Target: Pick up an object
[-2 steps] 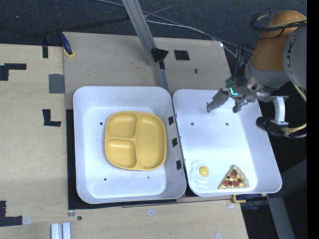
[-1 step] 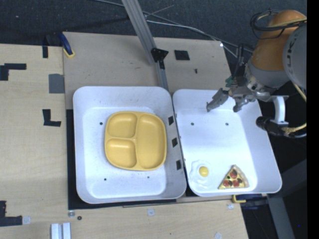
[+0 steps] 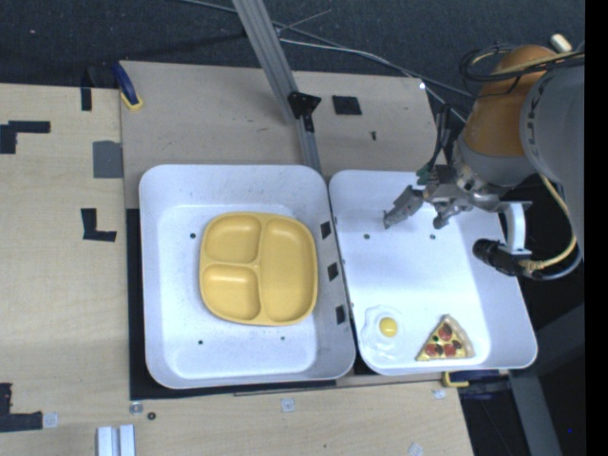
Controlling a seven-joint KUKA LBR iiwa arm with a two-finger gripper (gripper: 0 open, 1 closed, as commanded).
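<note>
Approach step: jaws [image 3: 416, 213] spread, holding nothing, above the right bin [image 3: 418, 274]; next, descend onto egg [image 3: 385, 329] or pizza [image 3: 445, 340].

A yellow divided plate [image 3: 257, 268] is seen in the left bin [image 3: 161, 255]. An open gripper [image 3: 418, 214] is held over the right bin [image 3: 418, 274], where a fried egg [image 3: 384, 331] and pizza slice [image 3: 446, 341] are laid.

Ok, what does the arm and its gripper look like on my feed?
The arm is grey with an orange band above the wrist. Thin black cables run down beside it. The gripper is small, metal-grey, with two dark slim fingers. A white and black fitting with a yellowish cable sits beside it.
</note>
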